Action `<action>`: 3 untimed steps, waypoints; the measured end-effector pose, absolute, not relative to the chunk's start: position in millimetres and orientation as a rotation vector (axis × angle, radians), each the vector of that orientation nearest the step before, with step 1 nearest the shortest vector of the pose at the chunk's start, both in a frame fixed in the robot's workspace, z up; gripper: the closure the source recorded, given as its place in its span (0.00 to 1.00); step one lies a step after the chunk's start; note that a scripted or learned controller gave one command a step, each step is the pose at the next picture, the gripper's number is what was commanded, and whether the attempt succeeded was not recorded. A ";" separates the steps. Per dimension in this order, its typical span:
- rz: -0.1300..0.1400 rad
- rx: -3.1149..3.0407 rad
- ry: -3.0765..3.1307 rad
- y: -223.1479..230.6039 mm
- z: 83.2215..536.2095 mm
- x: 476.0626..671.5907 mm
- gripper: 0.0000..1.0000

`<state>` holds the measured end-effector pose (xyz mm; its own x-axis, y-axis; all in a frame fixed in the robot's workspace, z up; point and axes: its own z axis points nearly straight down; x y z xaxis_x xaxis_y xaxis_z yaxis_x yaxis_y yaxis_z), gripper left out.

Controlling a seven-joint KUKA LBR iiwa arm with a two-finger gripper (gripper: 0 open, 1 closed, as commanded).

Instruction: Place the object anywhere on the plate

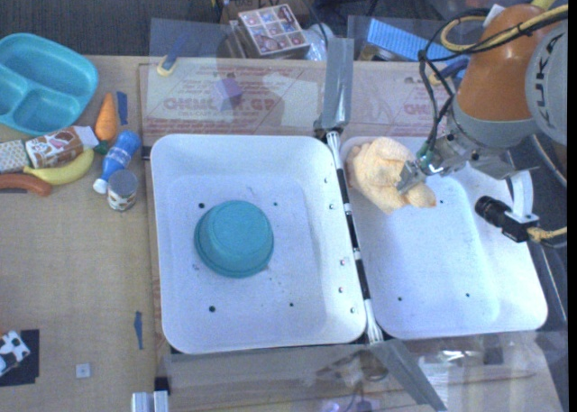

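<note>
At mid-depth in the left bin: the teal plate, round, seemingly turned rim-down, well clear of every wall. Probably set there as an open target, easy to reach from above.

Across the shared wall, in the far left corner of the right bin: the yellow object, soft and crumpled, just beside that wall and well apart from the plate. Not yet delivered, then. Likely awkward to take hold of, with the corner crowding two of its sides.

Against the object's right edge: the claw, low and angled in from the right, touching or very nearly touching the yellow folds. Impossible to tell how wide the claw stands, or whether anything is caught in it. Too small, and partly lost against the object.

Behind and right of the claw: the grey arm with its orange band, cut off at the frame's edge and trailing dark cables.

Farther left on the counter: a blue tray, a banana, a carrot, a small bottle and a can, all apart from the bins and seemingly no part of this task.
</note>
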<state>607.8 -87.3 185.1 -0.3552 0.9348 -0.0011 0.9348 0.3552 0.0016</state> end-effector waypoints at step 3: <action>-0.001 1.539 2.740 68.9 184.5 553.7 1.00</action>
<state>553.7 68.9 184.5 -0.5203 0.8540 0.0010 0.8540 0.5203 -0.0014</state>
